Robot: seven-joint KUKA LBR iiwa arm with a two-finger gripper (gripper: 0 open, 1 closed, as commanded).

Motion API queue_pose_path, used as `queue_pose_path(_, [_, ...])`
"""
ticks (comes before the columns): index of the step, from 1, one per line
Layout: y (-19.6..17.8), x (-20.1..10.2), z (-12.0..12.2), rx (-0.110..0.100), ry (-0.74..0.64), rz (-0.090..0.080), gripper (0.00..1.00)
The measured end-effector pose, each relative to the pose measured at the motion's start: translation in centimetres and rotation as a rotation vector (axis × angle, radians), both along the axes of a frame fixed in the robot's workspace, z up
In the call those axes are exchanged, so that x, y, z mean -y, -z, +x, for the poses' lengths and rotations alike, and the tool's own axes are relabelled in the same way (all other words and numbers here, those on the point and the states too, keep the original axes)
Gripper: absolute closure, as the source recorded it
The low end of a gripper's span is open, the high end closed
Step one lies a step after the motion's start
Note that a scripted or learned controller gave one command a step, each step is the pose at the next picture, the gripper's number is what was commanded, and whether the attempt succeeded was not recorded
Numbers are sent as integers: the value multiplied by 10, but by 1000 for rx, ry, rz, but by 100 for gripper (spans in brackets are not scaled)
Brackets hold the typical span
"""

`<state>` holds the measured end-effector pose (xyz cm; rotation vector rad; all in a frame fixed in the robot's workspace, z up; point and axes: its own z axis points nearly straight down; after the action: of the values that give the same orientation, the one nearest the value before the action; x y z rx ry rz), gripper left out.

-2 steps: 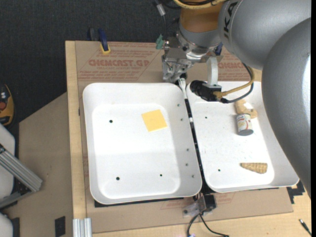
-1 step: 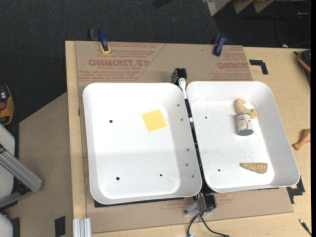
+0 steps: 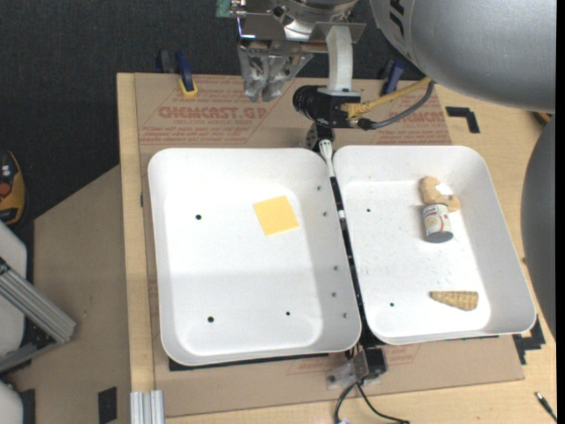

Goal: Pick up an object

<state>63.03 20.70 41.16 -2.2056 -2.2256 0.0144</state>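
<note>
**Gripper raised beyond the bins, objects lying in both**

A flat yellow square [image 3: 276, 215] is seen lying in the left bin [image 3: 177, 325], toward its far right part, well apart from the walls, with bare white floor on every side of it. In the right bin [image 3: 503, 228] three things are found. A small grey cylinder [image 3: 436, 223] lies in the far right part, and a tan, knobbly piece [image 3: 436, 192] is set touching its far end. A tan cone-shaped piece [image 3: 455, 300] is placed nearer, well apart from those two and just beside the near wall. The two bins are held side by side, their inner rims touching along a dark seam.

The gripper [image 3: 267, 79] is seen beyond the far edge of the left bin, over the brown board [image 3: 212, 113] with red lettering. Nothing is seen between its fingers, and whether they are spread or closed cannot be told. It is well apart from every object in the bins.

A black fitting [image 3: 322, 104] with a yellow cable is mounted just right of the gripper, at the far end of the seam. A blue and yellow clamp [image 3: 184, 72] is fixed at the board's far left edge. The arm's grey body [image 3: 477, 25] fills the far right corner.
</note>
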Motion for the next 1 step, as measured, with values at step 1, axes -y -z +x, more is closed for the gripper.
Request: queue_pose_path(1, [5, 20, -79, 4, 7, 0, 100])
